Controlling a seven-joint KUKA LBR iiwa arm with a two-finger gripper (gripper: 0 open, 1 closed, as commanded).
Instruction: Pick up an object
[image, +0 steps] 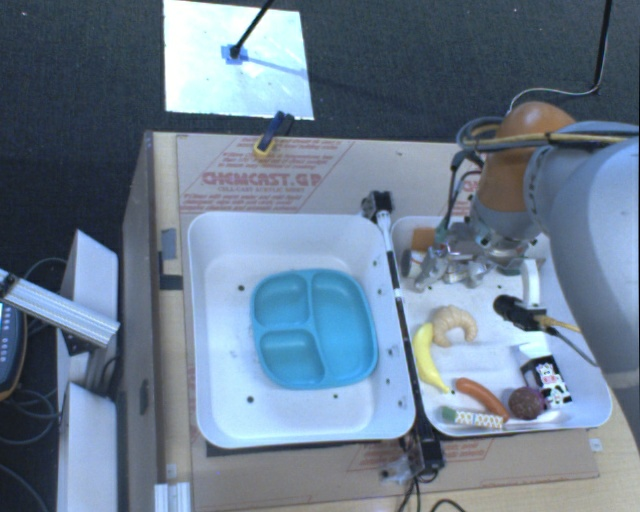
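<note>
My gripper (432, 272) hangs low over the far left part of the right bin (590, 395). Just behind it lies a small orange block (422, 238), partly hidden. A pale croissant (453, 322) lies a short way in front of the gripper, apart from it. A yellow banana (429, 358) lies along the bin's left wall. Nearer the front edge are an orange sausage (480, 393), a brown ball (524, 402), a black and white carton (546, 380) and a small green and white piece (470, 418). I see nothing held in the gripper.
The left bin (225, 250) holds a blue divided plate (312, 328). A black ridge (395, 290) runs between the two bins. The grey arm (590, 220) covers the right bin's far right part. A yellow and black tool (270, 135) lies on the cardboard behind the bins.
</note>
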